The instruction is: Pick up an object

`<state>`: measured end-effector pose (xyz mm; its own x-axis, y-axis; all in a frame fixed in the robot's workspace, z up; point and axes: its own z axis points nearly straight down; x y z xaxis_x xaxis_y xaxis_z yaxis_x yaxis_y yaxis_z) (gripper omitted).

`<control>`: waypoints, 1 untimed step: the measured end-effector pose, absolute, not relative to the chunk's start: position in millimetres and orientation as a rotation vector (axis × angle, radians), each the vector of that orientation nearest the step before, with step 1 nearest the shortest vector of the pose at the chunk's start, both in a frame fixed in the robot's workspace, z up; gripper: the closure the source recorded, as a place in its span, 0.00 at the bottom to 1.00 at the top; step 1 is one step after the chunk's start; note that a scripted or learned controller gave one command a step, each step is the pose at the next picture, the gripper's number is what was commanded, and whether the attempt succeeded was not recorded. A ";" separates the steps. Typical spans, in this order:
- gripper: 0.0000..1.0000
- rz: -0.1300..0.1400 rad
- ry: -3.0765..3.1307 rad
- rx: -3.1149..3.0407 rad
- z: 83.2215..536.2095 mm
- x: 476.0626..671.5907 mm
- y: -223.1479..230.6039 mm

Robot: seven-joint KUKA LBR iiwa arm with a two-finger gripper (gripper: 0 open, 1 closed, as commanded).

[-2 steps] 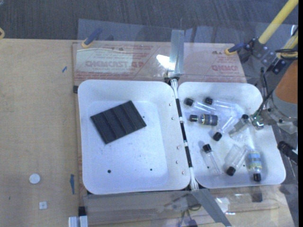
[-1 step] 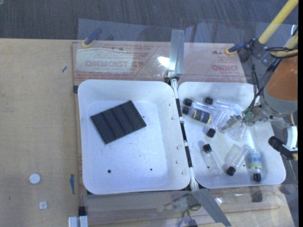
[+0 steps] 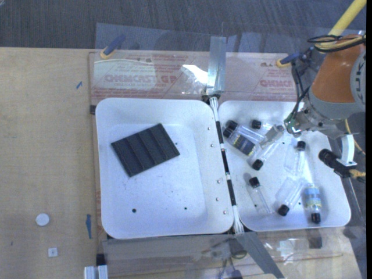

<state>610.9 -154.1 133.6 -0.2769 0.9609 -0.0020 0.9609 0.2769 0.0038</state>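
Several clear bottles [image 3: 273, 173] beside pincer [image 3: 289, 125]

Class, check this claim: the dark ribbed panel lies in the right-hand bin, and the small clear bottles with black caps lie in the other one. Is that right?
Not quite. The camera view shows the dark ribbed panel lying in the left-hand bin, not the right-hand one. The small clear bottles with black caps do lie in the other bin.

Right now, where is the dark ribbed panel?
In the camera view, the dark ribbed panel lies flat in the left bin, toward its upper-left part, well apart from the clear black-capped bottles in the right bin.
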 end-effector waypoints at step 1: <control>0.00 0.000 2.549 1.835 144.9 564.9 -210.3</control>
<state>564.9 -210.3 144.9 -0.3173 0.9483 -0.0008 0.9483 0.3173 0.0005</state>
